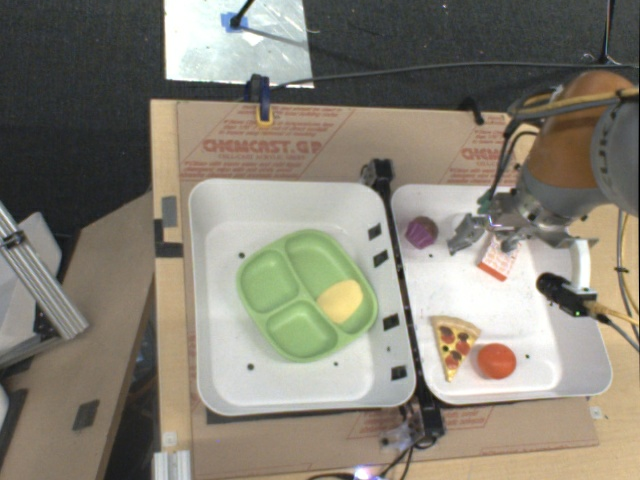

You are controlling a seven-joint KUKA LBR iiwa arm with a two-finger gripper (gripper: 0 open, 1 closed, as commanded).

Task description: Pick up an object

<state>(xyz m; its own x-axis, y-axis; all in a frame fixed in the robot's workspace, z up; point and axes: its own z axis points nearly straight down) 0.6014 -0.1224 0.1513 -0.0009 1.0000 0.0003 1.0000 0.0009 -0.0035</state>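
Claw [470, 236] spread, pinching nothing, hanging low in the right bin [590, 368] between the purple object [421, 232] and the small orange-and-white packet [497, 260]. Best to settle on one target, probably the purple object just to the left: centre over it, drop straight, close squarely. Pizza slice [453, 344] and red tomato [496, 360] well apart, nearer the front rim. Green divided plate [300, 293] in the left bin [215, 268].

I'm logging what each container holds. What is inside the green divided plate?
A yellow lump lies in the green divided plate, in its right compartment. The other two compartments look bare. Whatever is beneath the lump is covered.
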